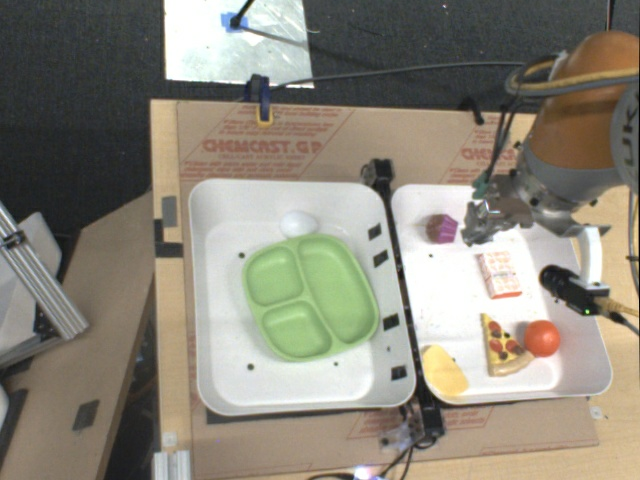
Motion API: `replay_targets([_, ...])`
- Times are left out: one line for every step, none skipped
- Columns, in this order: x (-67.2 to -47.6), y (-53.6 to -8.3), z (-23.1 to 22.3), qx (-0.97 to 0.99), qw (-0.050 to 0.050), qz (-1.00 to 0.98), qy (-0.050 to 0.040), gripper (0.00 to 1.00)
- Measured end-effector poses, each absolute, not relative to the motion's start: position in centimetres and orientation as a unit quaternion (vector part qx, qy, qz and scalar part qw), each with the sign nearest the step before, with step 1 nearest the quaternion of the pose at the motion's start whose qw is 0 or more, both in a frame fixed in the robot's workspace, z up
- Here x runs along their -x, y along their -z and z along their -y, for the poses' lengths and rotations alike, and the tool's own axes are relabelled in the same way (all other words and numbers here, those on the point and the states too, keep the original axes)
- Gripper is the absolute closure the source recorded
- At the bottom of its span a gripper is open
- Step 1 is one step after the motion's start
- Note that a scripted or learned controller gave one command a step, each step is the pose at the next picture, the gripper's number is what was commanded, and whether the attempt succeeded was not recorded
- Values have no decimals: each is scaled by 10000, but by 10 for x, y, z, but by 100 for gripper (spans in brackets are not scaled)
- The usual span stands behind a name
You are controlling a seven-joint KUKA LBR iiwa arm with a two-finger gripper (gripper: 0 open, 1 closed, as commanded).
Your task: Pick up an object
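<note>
Hand (481, 224) hovers in the right bin (600, 363) beside a purple toy (442, 229); its grip state cannot be told.

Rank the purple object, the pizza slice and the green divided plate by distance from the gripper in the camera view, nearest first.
1. Purple object: right bin, just beside the gripper.
2. Pizza slice: same bin, toward its near edge.
3. Green divided plate: in the left bin, across the divider.

The brown board (300, 138) under the bins reads "CHEMCAST GP" in red print
</note>
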State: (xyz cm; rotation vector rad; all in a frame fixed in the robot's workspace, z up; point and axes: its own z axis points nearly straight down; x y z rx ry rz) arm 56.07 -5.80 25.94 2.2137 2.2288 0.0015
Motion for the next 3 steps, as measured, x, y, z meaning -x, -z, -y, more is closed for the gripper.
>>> replay_targets([-554,-245,6,-7051,7,-7091,-8,100])
replay_targets([-546,-238,-45,-7040,-1,-7102,-10,100])
replay_targets([-519,-240,-91,-7041,-8,-7101,-3,100])
